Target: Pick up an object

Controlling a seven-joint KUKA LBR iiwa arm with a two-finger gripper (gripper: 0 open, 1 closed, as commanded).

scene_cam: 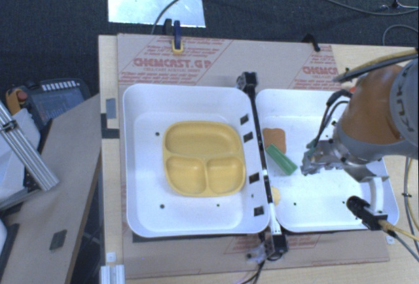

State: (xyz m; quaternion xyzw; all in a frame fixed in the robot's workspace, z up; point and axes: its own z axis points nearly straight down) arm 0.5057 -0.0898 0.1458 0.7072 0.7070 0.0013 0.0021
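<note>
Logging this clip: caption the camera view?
Tool hovers in right bin beside green block; yellow tray fills left bin.

A bulky grey arm (393, 125) with a broad orange band, black cables looping beside its wrist.

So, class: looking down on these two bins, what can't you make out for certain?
- Gripper, camera view: small and blurred, so its grip state is unreadable.
- Pale yellow object, camera view: partly hidden by the divider between the bins.
- Arm, camera view: cut off by the right edge.
</note>
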